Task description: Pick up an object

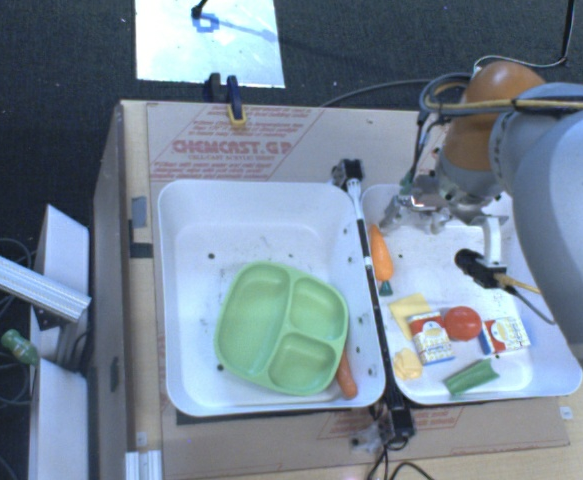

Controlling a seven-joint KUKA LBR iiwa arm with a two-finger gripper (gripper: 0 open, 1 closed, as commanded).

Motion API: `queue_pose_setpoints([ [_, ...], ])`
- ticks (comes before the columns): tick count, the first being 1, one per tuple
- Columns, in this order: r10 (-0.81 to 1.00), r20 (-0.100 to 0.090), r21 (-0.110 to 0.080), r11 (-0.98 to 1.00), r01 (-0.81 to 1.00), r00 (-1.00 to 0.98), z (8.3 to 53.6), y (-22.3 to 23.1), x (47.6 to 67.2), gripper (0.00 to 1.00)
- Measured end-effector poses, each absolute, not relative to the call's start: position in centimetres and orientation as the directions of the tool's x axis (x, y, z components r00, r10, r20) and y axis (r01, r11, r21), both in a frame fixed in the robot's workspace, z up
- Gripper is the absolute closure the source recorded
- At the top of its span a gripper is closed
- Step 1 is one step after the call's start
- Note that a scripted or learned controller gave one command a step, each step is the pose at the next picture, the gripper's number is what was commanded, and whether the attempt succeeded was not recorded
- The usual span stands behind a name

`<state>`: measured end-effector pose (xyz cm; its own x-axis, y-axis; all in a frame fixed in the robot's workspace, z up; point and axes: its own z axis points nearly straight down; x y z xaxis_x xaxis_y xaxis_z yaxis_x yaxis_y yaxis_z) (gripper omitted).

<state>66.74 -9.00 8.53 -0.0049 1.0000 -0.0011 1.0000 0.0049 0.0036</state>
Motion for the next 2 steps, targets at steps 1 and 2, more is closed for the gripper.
queue_pose_setpoints([
  [1, 1.000, -0.002, 0.006, 0.010, 1.000, -0.010, 9.65, -9.01, 66.83, 1.00],
  [2, 1.000, -0.002, 0.005, 0.010, 1.000, -0.010, 9.61, -9.01, 66.81, 0.00],
])
